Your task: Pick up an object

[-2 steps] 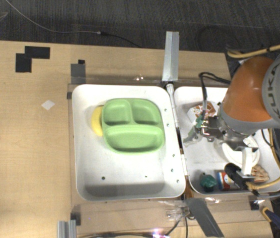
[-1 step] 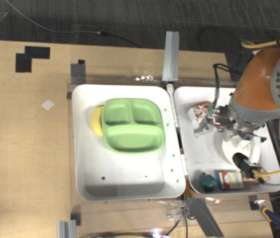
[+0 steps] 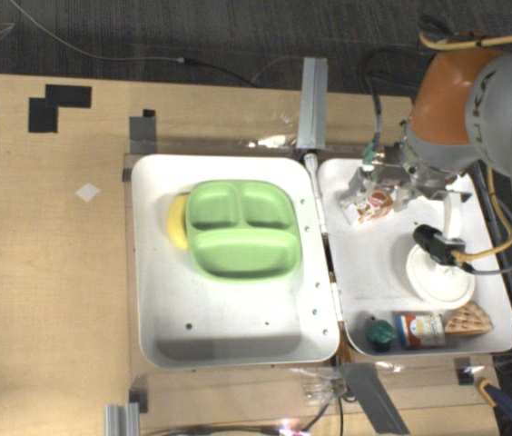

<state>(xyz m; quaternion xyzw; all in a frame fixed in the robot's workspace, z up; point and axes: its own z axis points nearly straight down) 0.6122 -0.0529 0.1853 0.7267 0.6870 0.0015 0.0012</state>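
Lower edge of frame, right bin (image 3: 358,275): dark teal lump (image 3: 381,333) in the lower-left corner, then a small can (image 3: 419,329) on its side with a red-and-white label, then a tan waffle-patterned wedge (image 3: 467,320) at the lower right. Can touching or nearly touching the wedge; teal lump just beside the can.

Above those, right of the bin's middle: flat white round disc (image 3: 439,280), apart from the can.

Upper part of the same bin: gripper (image 3: 379,178) low over the floor, with the grey arm (image 3: 510,98) and its orange band (image 3: 442,98) coming in from the upper right. Opening of the claw not readable from this angle, so no call on apart or together.

Candidate pick: small red-and-white packet (image 3: 371,206), crumpled, just below the gripper in the picture, upper left of the right bin. Contact with the gripper unclear; nothing visibly clamped.

Left bin (image 3: 229,325): green three-compartment plate (image 3: 241,228) in the upper half. Yellow item (image 3: 177,222) poking out from the plate's left edge, mostly hidden.

Upper left of frame: black tape marks (image 3: 56,105) on the wooden bench (image 3: 47,271).
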